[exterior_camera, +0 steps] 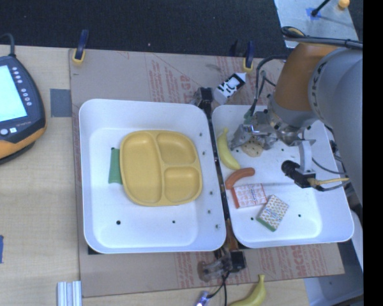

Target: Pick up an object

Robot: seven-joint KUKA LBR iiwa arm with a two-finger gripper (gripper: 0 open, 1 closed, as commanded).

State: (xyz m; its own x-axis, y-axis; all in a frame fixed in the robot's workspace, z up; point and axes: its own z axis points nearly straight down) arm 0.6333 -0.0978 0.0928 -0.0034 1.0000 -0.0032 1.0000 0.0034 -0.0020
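Pale wooden tabletop (38,196) is carrying a brown cardboard sheet (153,75) on which two shallow white plastic bins are sitting side by side. In the left bin (147,225) a yellow three-compartment plastic plate (159,167) is lying on a flat green item (114,166).

The grey arm with the orange band (319,81) is reaching into the right bin (313,215). The pincer (254,134) is hanging at about 11 o'clock of that bin, directly over a tan, rounded lump (253,149). Whether the pincer is open or closed cannot be told from this view, and nothing is visibly being gripped.

Other candidates in the right bin:
- a small yellow banana (227,153), lying along the wall at 9 to 10 o'clock
- an orange-red sausage-shaped piece (240,176), at 9 o'clock, just beside the banana's lower end
- a flat white packet with red print (249,195), at 8 o'clock, touching or nearly touching the sausage-shaped piece
- a small green-and-white box (272,212), between 6 and 7 o'clock

Procedure for the step in hand, as a judgement: the tan lump is looking like the nearest target. The descent is needing to be straight down and centred, since the lump is rounded and may be rolling aside. The banana at 8 o'clock of the lump is sitting near enough to be nudged.

Markings: red lettering is running across the cardboard sheet, and red print is covering the packet. Both are too small to be read.
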